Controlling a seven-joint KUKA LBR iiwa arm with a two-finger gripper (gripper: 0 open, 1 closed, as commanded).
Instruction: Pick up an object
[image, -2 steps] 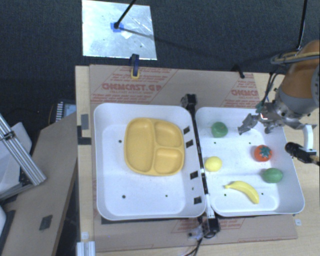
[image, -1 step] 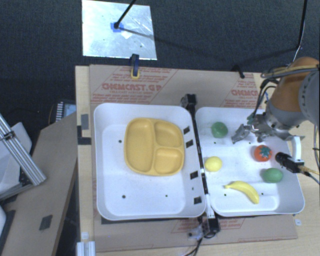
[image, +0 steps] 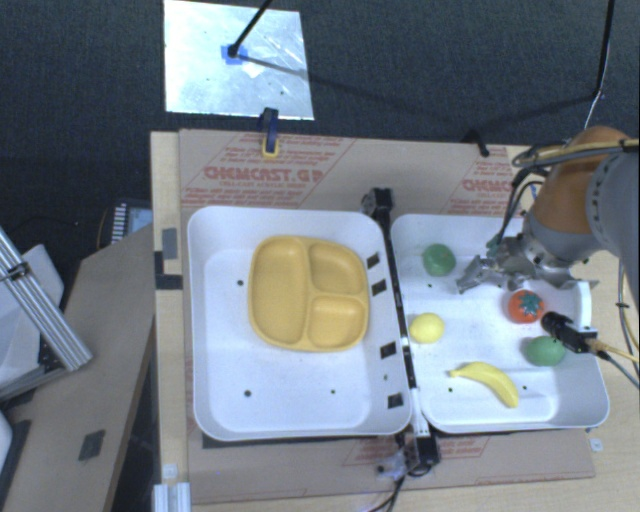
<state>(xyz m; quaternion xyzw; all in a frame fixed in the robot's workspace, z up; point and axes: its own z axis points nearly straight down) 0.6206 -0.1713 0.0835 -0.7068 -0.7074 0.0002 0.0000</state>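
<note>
Fruit lies scattered in the right bin (image: 600, 400), a shallow white tray on a cardboard-covered bench (image: 300, 165). A green round fruit (image: 438, 259) sits near the bin's far left corner, and a yellow lemon (image: 427, 327) lies close to the left wall. A banana (image: 487, 381) lies near the front edge. A red tomato-like fruit (image: 525, 305) and a second green fruit (image: 545, 350) sit close together toward the right wall, with a small black part of the arm just beside them. The grey arm's gripper (image: 472, 278) hangs over the far middle of this bin, between the first green fruit and the red one, grasping nothing; whether its fingers are spread or closed cannot be told. The left bin (image: 215, 390) holds a yellow divided plate (image: 307, 293) at its centre.
</note>
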